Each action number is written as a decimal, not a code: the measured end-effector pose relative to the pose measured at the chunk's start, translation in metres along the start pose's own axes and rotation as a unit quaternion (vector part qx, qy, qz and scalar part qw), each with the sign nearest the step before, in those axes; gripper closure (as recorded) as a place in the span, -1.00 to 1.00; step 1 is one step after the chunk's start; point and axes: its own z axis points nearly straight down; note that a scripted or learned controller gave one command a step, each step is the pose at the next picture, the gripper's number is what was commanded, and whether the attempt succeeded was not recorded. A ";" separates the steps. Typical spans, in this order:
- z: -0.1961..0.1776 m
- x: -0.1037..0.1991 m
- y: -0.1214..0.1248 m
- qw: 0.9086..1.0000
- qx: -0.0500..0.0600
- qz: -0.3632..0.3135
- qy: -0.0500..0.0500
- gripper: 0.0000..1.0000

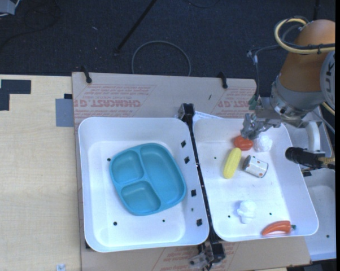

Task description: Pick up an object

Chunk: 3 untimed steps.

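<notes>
The gripper, its state not discernible, is poised just above the red-orange object; the white object beside it could be nudged aside.

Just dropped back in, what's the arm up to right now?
The arm's hand is down at the far side of the right bin, right over a small red-orange piece beside a white lump. Nothing is visibly held. Lying loose in that bin are a yellow corn-like piece, a small silver can, another white piece and an orange piece. The left bin holds a blue divided plate.
</notes>
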 end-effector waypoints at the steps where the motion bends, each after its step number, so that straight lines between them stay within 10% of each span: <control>1: 0.007 0.060 -0.012 1.000 0.000 0.000 0.000 1.00; 3: 0.010 0.164 -0.039 1.000 0.001 -0.001 0.000 1.00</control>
